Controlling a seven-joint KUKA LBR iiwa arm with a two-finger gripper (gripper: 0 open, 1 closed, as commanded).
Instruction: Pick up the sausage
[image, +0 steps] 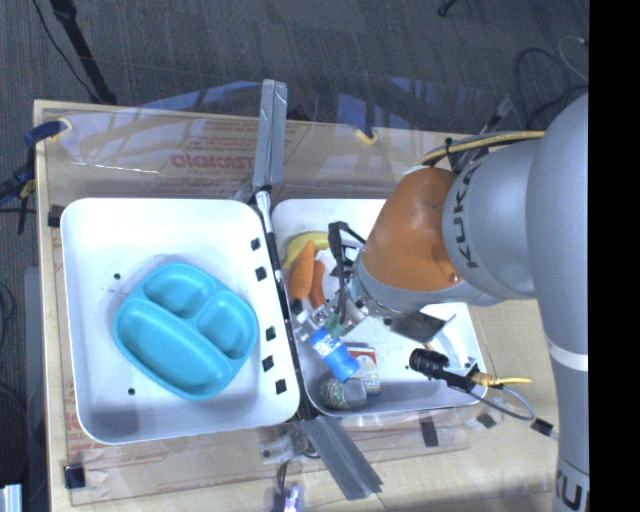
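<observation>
Gripper (338, 312) sits low in the right bin (455, 395), mostly hidden under the orange wrist; can't tell how it's set. Sausage (318, 281), reddish-orange, lies just up-left of the gripper, beside a yellow banana (303, 245) near the bin's left wall. Directly below the gripper: a blue-and-white bottle (334, 355), then a grey can (345, 392). Far left of the gripper, the other bin (90, 240) holds a blue divided plate (187, 328).

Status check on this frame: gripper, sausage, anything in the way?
Gripper low in right bin, near the sausage. Sausage lying beside banana, not gripped. Blue bottle close below. Blue plate in left bin.
</observation>
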